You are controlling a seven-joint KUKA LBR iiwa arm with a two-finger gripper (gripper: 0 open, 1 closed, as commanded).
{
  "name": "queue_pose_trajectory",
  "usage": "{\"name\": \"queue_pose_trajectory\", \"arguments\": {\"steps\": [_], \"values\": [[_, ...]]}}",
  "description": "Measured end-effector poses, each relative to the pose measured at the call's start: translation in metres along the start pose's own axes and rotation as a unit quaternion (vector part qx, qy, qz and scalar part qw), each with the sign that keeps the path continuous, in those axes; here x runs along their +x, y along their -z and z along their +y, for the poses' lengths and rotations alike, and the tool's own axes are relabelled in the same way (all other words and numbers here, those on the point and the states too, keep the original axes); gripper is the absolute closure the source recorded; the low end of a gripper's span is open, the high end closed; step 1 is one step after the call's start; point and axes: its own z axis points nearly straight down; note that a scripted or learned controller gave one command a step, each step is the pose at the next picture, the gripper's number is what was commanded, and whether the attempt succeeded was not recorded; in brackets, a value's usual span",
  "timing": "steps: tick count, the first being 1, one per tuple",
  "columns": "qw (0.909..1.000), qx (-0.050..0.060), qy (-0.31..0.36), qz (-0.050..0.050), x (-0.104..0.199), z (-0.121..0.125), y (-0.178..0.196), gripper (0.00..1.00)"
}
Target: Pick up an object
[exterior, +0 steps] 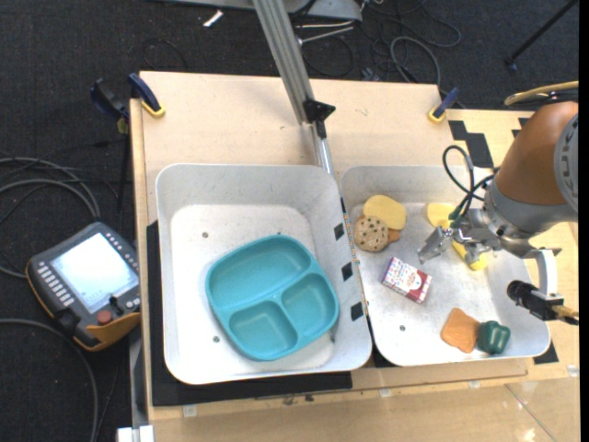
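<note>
No legible text anywhere. Small carton (406, 279) in right bin (515, 339), just right of the centre divider and below the cookie (372, 233): pink-and-white print on its face, too small to read. Handheld pendant (85, 285) on the floor left of the left bin (184, 210): lit screen, washed out, no characters resolvable. Black-and-white checker marks (471, 145) on the bench beyond right bin's far corner: pattern only, 0 digits or letters.
</note>
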Motion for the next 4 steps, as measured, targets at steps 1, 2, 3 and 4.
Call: {"name": "queue_pose_trajectory", "arguments": {"steps": [1,2,3,4], "values": [[1.0000,-0.003,0.000,-0.001,0.001,0.000,-0.029,0.00],[1.0000,-0.004,0.000,-0.001,0.000,0.001,-0.017,1.00],[1.0000,-0.007,0.001,-0.002,-0.002,0.007,0.045,1.00],[1.0000,-0.006,0.002,-0.002,-0.002,0.008,0.079,1.00]]}}
